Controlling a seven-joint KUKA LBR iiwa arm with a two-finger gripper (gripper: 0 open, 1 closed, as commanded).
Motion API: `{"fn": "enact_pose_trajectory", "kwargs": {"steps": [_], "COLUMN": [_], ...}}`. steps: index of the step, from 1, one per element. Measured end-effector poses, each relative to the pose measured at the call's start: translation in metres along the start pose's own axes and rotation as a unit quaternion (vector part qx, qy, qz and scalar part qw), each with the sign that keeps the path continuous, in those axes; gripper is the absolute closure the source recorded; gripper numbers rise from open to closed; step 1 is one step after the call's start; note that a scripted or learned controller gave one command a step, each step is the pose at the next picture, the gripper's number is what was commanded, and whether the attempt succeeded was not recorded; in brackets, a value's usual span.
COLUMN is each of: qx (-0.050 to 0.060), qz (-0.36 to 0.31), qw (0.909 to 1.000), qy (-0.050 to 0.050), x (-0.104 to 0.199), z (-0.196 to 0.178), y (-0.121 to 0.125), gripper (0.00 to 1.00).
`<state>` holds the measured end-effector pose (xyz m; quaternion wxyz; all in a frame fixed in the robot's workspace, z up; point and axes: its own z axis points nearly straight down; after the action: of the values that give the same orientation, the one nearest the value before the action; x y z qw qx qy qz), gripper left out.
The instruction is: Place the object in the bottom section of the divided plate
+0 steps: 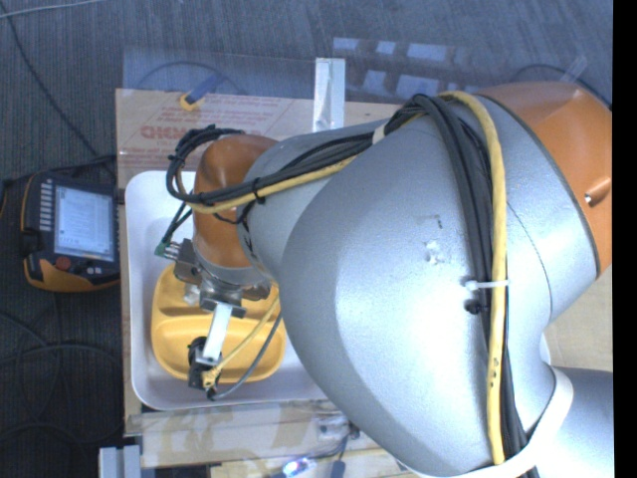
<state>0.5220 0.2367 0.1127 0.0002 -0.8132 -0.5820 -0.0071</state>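
A yellow divided plate (174,332) lies in the left white bin (141,267), near its front. My gripper (221,289) hangs straight down over the plate's back part, below the orange wrist band. The wrist body covers the spot under the gripper, so whatever sits between it and the plate is hidden. The plate's dividers are partly covered by the wrist and its cables.
The big grey arm body covers the right bin and most of the bench. A teach pendant (72,229) lies on the floor to the left. A cardboard sheet (239,118) and a clear panel (328,88) stand behind the left bin.
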Motion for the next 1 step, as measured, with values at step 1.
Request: {"fn": "enact_pose_trajectory", "kwargs": {"steps": [1], "qx": [0.003], "qz": [0.0], "qw": [1.0], "qy": [-0.002], "x": [-0.0004], "z": [-0.0055], "y": [-0.0008], "gripper": [1.0]}}
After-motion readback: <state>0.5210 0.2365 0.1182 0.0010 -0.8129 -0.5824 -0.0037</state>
